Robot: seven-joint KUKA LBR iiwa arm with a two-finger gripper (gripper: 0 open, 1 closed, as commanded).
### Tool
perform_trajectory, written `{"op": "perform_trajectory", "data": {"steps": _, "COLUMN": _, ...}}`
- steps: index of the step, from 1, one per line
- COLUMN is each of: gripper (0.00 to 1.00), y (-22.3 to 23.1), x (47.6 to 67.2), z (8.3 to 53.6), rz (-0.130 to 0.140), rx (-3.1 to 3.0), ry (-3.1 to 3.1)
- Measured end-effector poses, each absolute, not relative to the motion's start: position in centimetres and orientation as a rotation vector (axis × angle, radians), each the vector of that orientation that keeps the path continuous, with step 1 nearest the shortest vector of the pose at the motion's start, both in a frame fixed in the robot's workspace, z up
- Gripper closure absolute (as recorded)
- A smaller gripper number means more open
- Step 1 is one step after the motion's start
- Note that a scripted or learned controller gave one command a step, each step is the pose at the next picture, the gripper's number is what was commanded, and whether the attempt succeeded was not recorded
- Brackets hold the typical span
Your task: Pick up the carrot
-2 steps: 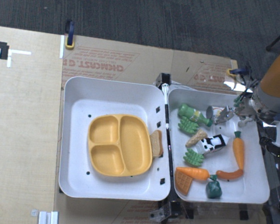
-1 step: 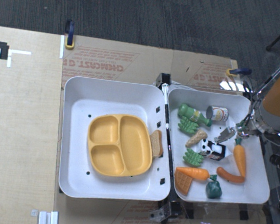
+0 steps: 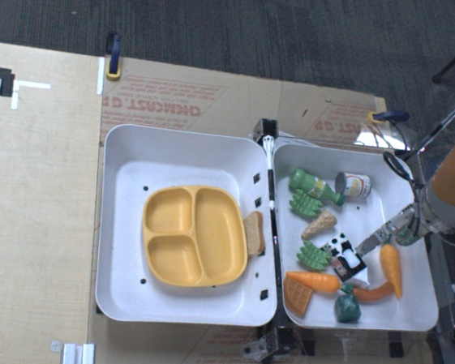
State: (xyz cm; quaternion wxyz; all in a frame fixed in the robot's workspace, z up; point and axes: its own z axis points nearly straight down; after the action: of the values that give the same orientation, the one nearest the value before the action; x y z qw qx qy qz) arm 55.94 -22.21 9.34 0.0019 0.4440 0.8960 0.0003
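Observation:
The carrot, an orange tapered piece, lies at the right side of the right bin with its thin end toward the front. My gripper is low in the middle of that bin, left of the carrot and apart from it. The gripper's black tip sits over a small black-and-white item and just above a second orange tapered piece. Nothing orange shows in the gripper.
Around the gripper lie green leafy toys, a beige piece, a small can, a reddish sausage, a dark green lump and an orange wedge. The left bin holds a yellow divided plate and a bread slice.

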Motion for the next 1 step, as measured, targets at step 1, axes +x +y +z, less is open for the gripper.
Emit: {"op": "perform_trajectory", "data": {"steps": 1, "gripper": 1.00, "y": -22.36, "x": 56.14, "z": 10.38, "rz": 0.003, "rx": 1.402, "ry": 2.799}}
